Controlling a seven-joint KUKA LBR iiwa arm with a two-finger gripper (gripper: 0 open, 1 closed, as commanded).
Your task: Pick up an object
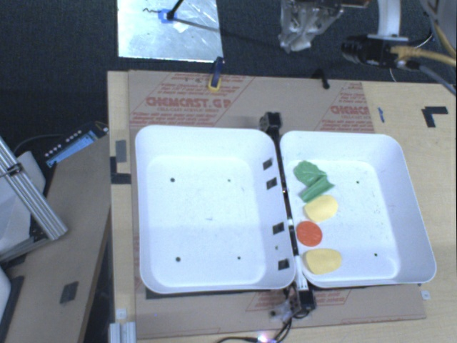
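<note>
Camera view, R bin (400,191): 1 green piece (312,179), 2 yellow pieces (320,209), 1 red disc (308,233), fingers (300,38) state unclear.

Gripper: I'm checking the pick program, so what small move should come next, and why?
Probably bring the gripper forward and down over the right bin. It hangs beyond the bins, while the green piece, two yellow pieces and red disc lie along that bin's left side.
</note>
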